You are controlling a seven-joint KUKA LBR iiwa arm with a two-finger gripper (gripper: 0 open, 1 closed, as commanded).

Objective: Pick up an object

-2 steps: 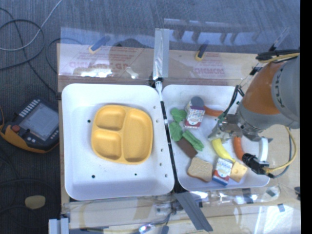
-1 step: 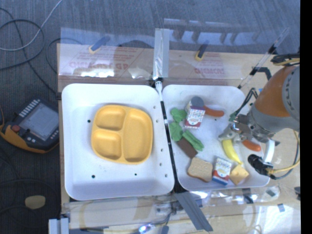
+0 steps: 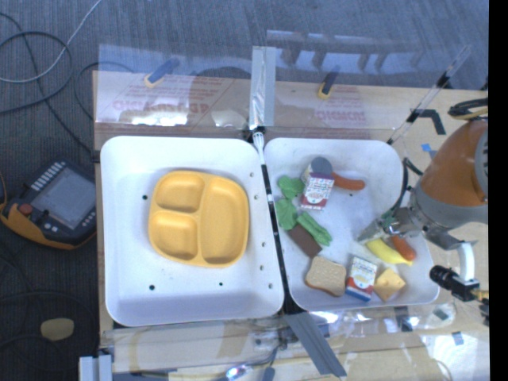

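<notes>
Your claw (image 3: 386, 230) is sitting low at the right edge of the right bin (image 3: 381, 153), lower right of the frame.

You cannot tell its state here, and nothing is showing in its hold. Just beside it a banana (image 3: 384, 252) and a carrot (image 3: 404, 248) are lying; a cheese wedge (image 3: 389, 282), a small carton (image 3: 362, 277) and a toast slice (image 3: 325, 275) are lying below. Toward frame centre a second carton (image 3: 317, 191) is lying beside a sausage (image 3: 349, 183) and green pieces (image 3: 314, 228). The yellow tray (image 3: 198, 217) is resting in the left bin (image 3: 127, 292).
</notes>
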